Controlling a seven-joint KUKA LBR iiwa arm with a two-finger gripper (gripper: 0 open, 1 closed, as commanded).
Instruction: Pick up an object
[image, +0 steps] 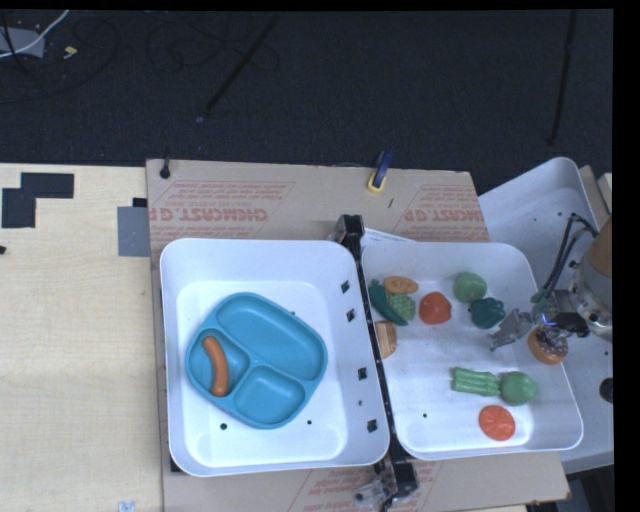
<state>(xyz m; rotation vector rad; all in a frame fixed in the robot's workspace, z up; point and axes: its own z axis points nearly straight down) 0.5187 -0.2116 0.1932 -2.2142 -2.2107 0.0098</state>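
The right bin (440, 440) holds several toy foods: a red tomato (434, 308), a light green ball (469, 287), a dark teal piece (487, 313), a leafy green piece (390, 303) under a yellow one (400, 286), a long green vegetable (480, 381) and an orange-red ball (497, 422). My gripper (525, 335) reaches in low over this bin's right edge, just right of the teal piece. A brown-orange round thing (548, 347) sits right against it; whether it is gripped is unclear.
The left bin (190, 440) carries a blue compartment tray (285, 350) with an orange sausage (215, 364) in its left section. A tan round piece (386, 340) lies against the divider between the bins. Cardboard lies under both bins.
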